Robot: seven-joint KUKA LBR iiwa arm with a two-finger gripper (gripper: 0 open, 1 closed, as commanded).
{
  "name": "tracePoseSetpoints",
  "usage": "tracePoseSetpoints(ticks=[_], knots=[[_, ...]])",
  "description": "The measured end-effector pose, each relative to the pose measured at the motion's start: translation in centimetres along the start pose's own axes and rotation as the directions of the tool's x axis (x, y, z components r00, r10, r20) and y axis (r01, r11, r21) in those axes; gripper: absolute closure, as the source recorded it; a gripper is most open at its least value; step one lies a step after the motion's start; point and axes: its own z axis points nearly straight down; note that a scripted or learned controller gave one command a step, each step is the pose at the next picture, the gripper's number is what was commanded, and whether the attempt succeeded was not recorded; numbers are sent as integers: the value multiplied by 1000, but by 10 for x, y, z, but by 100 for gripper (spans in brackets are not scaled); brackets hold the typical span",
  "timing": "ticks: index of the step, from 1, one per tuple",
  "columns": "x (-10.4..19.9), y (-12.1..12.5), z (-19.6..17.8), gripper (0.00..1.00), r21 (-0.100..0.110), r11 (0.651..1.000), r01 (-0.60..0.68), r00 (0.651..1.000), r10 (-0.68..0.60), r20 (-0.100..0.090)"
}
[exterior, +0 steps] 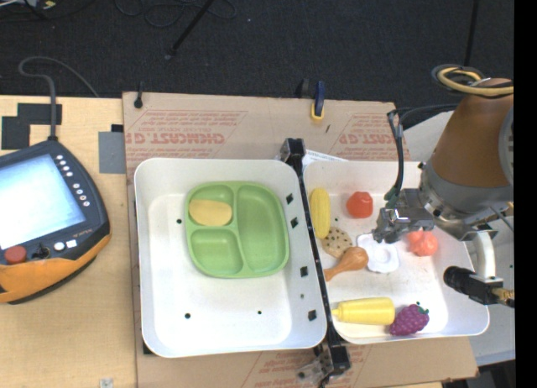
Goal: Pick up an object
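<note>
1. Desk [67, 336]: a tan surface carrying a cardboard sheet [218, 126], on which two shallow white bins sit side by side.
2. Left bin [168, 311]: holds a green divided tray [252, 239]; a yellow oval piece [210, 212] lies in the tray's upper-left compartment.
3. Right bin [457, 315]: holds the loose toy foods.
4. Corn cob [320, 212]: yellow, lying along the bin's left wall.
5. Tomato [360, 204]: red, near the upper middle of the right bin.
6. Cookie [336, 240]: speckled brown, just below the corn cob.
7. Drumstick [346, 263]: brown, lying aslant beside the cookie, its thick end touching a white piece [382, 259].
8. Yellow cylinder [363, 311]: lying flat at the lower edge, just beside a bunch of purple grapes [409, 320].
9. Pink-red fruit [424, 243]: just right of the hand.
10. Arm [474, 151]: reaches in from the right, wrist over the right bin.
11. Hand [391, 228]: lowered over the white piece; whether its fingers are wide or narrow cannot be told.
12. Control pendant [42, 218]: orange-edged with a lit screen, on the desk at far left.
</note>
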Motion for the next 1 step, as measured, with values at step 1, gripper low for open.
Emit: tracePoseSetpoints(ticks=[1], knots=[[22,44,-10,100,-1,1000,0,1000,0,0]])
